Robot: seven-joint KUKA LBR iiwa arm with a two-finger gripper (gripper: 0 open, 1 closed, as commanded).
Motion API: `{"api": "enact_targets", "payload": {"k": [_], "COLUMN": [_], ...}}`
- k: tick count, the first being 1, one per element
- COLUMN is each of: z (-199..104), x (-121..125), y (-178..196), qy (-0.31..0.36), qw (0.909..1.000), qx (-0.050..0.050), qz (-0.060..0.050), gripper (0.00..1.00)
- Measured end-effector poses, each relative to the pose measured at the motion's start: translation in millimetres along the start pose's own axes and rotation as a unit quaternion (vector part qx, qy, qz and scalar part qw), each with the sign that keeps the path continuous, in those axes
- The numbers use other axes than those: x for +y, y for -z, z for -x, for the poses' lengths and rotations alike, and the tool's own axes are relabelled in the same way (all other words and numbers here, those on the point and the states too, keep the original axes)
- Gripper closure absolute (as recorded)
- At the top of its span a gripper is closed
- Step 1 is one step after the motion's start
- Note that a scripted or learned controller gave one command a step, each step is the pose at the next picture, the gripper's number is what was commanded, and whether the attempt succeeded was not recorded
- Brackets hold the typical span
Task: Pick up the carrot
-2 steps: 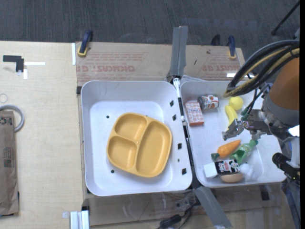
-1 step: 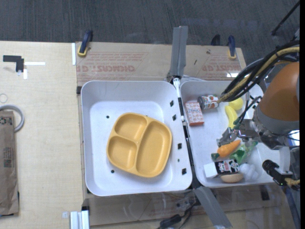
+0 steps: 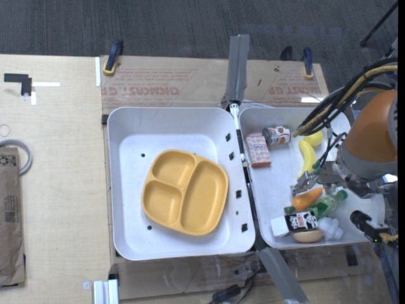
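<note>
The carrot [image 3: 307,199], orange with a green leafy end [image 3: 330,201], lies in the right bin [image 3: 272,120] towards its front right. My gripper [image 3: 307,183] reaches in from the right and hangs directly over the carrot's upper edge, partly covering it. Whether it touches the carrot is unclear. The grey arm with its orange band [image 3: 373,132] rises behind it at the right edge.
Around the carrot lie a yellow banana [image 3: 308,154], a small can [image 3: 277,135], a pink box [image 3: 257,151], a black-and-white carton [image 3: 297,222], a bun [image 3: 308,236] and clear plastic [image 3: 330,227]. The left bin [image 3: 126,170] holds a yellow divided plate [image 3: 185,192].
</note>
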State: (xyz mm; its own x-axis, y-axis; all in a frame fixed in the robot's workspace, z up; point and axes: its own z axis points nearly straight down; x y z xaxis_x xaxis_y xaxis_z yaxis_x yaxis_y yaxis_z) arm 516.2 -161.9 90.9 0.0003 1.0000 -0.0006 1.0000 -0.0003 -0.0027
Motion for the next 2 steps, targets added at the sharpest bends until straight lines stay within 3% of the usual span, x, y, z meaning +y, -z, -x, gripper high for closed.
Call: {"api": "enact_targets", "payload": {"k": [1,2], "z": [1,-21], "x": [0,36], "y": [9,135], "qy": [-0.001,0.054], "qw": [1.0000,0.9985], "qx": [0.000,-0.001], "qz": [0.000,0.000], "gripper": [1.00,1.00]}}
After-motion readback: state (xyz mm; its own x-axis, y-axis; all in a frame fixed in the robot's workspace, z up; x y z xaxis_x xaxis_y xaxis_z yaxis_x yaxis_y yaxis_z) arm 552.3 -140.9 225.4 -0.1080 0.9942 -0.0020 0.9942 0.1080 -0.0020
